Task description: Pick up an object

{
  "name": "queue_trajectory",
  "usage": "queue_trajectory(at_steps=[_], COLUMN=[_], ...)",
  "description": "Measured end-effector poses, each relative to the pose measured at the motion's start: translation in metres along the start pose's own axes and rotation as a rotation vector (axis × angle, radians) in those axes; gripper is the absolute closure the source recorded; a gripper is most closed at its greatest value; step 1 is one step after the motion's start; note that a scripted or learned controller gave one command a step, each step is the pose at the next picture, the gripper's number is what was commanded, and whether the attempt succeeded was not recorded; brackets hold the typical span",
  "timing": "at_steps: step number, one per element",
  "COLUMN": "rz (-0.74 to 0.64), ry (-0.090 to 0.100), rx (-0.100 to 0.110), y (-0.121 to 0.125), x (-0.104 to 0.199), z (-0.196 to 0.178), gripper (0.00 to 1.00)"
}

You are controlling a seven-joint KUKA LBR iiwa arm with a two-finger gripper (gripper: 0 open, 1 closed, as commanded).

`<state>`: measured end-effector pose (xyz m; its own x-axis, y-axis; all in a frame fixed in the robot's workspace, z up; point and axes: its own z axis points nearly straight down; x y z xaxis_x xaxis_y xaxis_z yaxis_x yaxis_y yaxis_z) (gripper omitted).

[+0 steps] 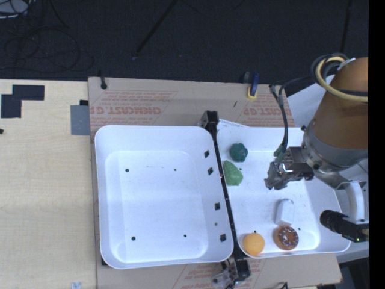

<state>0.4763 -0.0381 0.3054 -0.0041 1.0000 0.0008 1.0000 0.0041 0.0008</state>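
Camera view looks down on two white bins on the desk; the left bin (114, 161) has nothing in it to pick, and the right bin (261, 221) carries the objects. The arm (340, 113) reaches in from the right, with the hand (278, 178) hanging over the middle of the right bin. It is dark and seen from above, so I cannot tell how far open it is, and nothing is visible in its grip.

Five things lie in the right bin: a dark green lump (239, 152) at the far left, a lighter green piece (232, 174) just near of it, a pale block (283, 210) near of the hand, and at the near wall an orange ball (253, 244) beside a brown doughnut (286, 238).

By my reading this is the approach step, with no object yet taken. The pale block is the closest candidate. The next move calls for centring over one object and descending straight, clear of its neighbours.
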Motion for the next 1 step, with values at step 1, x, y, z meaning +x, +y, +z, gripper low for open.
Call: queue_trajectory(at_steps=[1], rz=[0.0], ry=[-0.001], rx=[-0.003], y=[0.0389], x=[0.039], z=[-0.0519], gripper=[1.0])
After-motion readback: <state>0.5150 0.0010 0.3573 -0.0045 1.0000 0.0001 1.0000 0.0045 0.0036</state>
